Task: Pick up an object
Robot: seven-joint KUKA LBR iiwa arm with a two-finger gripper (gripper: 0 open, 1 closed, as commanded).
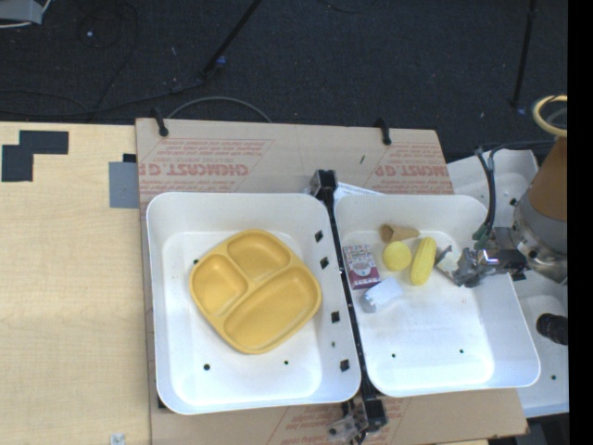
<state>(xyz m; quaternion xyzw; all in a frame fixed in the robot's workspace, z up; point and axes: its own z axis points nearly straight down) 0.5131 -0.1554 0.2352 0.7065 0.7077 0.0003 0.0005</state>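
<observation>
Nearest you, the front part of the right bin (pixel 445 360) lies bare, so your targets sit further back, in its far half. Over in the left bin (pixel 176 248) a yellow divided plate (pixel 255 290) rests flat; it looks stiff and broad, probably too wide to pinch except at its rim. Move back in the right bin and you meet a small clear wrapper (pixel 380 297) just beside a red-and-white packet (pixel 360 265); both seem light and thin, likely to slide or crumple. Beyond them a yellow ball (pixel 397 256) touches a toy corn cob (pixel 422 260), with a brown piece (pixel 398 234) behind. The cob looks your best bet: light, probably hard plastic, ribbed enough to resist slipping; take it across its narrow middle. The ball may roll away. The gripper (pixel 468 269) sits at the right wall, just beside the cob; whether its jaws are spread you cannot tell.
</observation>
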